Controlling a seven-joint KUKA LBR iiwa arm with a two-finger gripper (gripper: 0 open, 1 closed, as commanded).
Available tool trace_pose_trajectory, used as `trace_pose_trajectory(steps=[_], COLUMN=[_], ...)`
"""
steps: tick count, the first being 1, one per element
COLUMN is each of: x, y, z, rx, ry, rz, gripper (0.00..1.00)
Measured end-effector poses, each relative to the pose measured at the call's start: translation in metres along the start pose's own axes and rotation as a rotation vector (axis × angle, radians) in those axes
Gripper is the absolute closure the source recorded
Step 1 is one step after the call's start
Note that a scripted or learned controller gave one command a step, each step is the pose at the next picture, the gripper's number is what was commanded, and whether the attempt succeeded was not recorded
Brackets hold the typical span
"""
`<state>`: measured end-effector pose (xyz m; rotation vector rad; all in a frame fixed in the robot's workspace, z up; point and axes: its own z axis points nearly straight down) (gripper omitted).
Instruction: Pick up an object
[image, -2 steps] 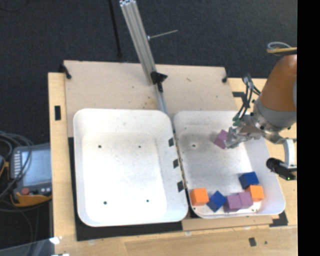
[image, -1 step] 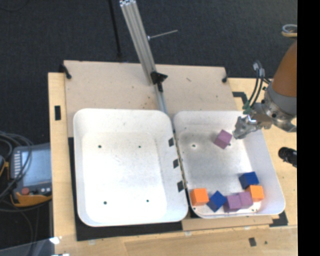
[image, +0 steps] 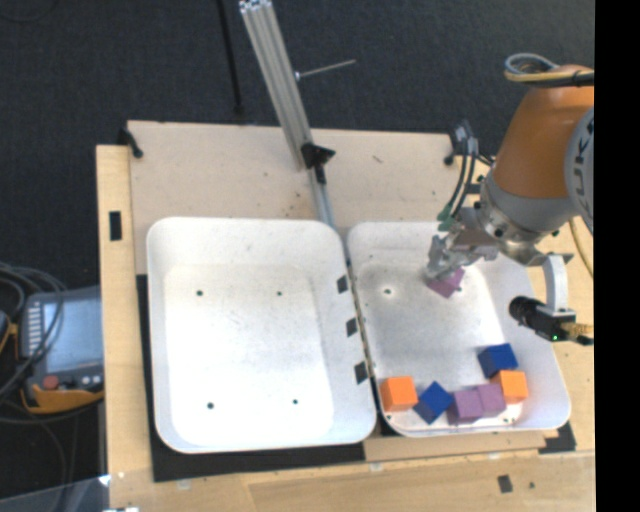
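Note:
My gripper (image: 446, 270) hangs over the upper middle of the right bin (image: 400, 250). A small purple block (image: 445, 284) sits tilted between its fingertips, and the fingers are shut on it. Several more blocks lie along the near edge of the right bin: an orange block (image: 399, 392), a blue block (image: 434, 401), two purple blocks (image: 478, 402), a second orange block (image: 513, 385) and a second blue block (image: 497, 359).
The left bin (image: 250, 330) lies beside the right one. A slanted metal post (image: 285, 90) rises behind the bins. A black fixture (image: 535, 316) juts in at the right bin's right edge. A monitor (image: 55, 335) stands off the bench's left.

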<state>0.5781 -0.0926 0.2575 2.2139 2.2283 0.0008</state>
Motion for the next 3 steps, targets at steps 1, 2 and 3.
trace_pose_trajectory(steps=[1,2,3], x=[0.050,0.103,0.157], y=[-0.007,-0.003,0.002], z=[0.008,0.001,-0.002], rx=[0.001,-0.001,-0.001], ry=[0.000,0.002,0.002], rz=[0.000,-0.002,-0.002], gripper=[1.00,1.00,1.00])
